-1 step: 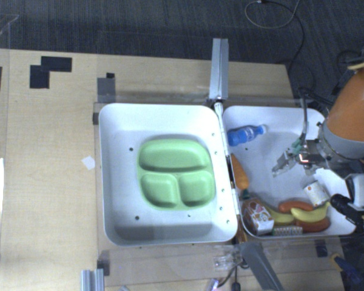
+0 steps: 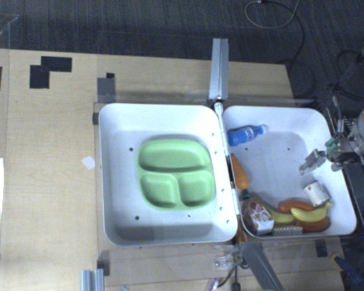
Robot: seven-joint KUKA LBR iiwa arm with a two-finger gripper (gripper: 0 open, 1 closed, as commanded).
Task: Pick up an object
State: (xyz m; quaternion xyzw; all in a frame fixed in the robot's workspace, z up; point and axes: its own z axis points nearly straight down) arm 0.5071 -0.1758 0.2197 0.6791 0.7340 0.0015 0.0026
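My gripper (image 2: 323,160) hangs over the right side of the right bin (image 2: 273,119), open, with nothing between its fingers. Just below it lies a small white can with a red band (image 2: 316,193). A yellow banana (image 2: 310,212) and red sausages (image 2: 291,206) lie along the bin's front edge. A brown and white packet (image 2: 258,216) sits in the front left corner. At the back left of this bin lies a blue bottle (image 2: 246,134) on its side. An orange carrot-like piece (image 2: 239,174) rests against the dividing wall.
The left bin (image 2: 112,162) holds a green divided tray (image 2: 175,172). A metal post (image 2: 219,71) stands behind the joint of the two bins. Cables lie on the dark floor at the back right.
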